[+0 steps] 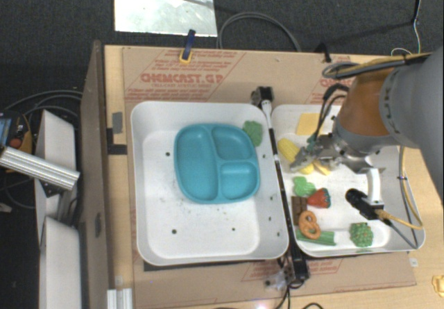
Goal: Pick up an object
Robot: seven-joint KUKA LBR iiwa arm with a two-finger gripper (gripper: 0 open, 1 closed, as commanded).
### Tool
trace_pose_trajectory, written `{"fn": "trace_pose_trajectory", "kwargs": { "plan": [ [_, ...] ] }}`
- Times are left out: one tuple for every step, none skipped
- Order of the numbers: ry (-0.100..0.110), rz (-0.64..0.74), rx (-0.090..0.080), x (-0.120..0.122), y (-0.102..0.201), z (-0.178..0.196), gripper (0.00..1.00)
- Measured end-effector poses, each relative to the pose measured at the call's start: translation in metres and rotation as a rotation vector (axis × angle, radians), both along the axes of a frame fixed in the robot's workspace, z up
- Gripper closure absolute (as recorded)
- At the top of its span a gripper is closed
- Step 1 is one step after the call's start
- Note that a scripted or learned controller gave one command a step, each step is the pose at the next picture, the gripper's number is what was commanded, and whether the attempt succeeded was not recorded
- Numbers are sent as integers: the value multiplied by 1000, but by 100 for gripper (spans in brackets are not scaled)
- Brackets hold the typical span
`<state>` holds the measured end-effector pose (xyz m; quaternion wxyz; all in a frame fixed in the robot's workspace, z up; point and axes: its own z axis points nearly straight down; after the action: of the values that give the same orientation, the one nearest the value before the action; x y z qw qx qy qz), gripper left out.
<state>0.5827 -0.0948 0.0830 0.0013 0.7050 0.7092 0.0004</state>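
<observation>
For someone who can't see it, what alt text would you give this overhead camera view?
A grey and orange robot arm reaches from the right, its hand low over the right white bin of toy food, including corn, a strawberry, a pretzel and broccoli. The left white bin holds a blue divided plate with a green toy beside it.

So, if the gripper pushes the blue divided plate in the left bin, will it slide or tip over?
The blue divided plate lies flat and wide on the left bin floor, so it would probably slide, not tip. It looks like moulded plastic, likely stiff and light. Its low rounded rim may be hard for two fingers to pinch; the green toy at its corner might get shoved along.
</observation>
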Motion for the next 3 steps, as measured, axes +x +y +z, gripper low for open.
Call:
{"fn": "trace_pose_trajectory", "kwargs": {
  "plan": [
    [-7,0,-1,52,-19,52,0],
    [0,1,1,66,-4,14,0],
    [0,-6,0,57,-28,2,0]
  ]
}}
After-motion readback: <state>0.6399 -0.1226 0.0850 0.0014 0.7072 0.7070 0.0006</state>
